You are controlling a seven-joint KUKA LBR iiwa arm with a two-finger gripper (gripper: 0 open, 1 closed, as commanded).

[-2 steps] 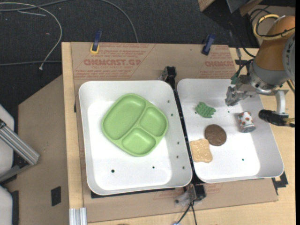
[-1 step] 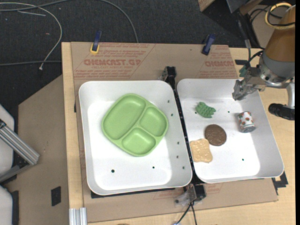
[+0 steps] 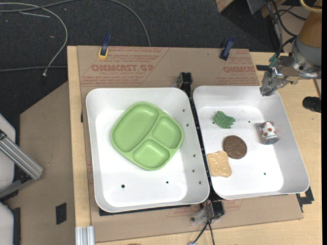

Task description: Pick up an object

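Camera view puts the task at its start: nothing is lifted, and every object lies flat in a bin. The gripper (image 3: 269, 87) hangs at the far corner of the right bin (image 3: 265, 184), over its rim on the side away from the left bin (image 3: 102, 180). Nothing shows in its grasp, and whether it is spread or closed cannot be told from this angle.

All of the pick is judged still to do: choose an object, come down on it, close, and lift.

The right bin holds four small things. The can (image 3: 267, 132) lies on its side, nearest the gripper, a little toward the camera from it. The green leaf (image 3: 223, 119) sits farther off, toward the left bin. The brown disc (image 3: 235, 147) lies nearer the camera than the leaf, and the cracker (image 3: 218, 164) just beside the disc, farthest from the gripper of the four.

The left bin holds one green tray (image 3: 147, 135) with three compartments, set at a slant, well apart from the gripper
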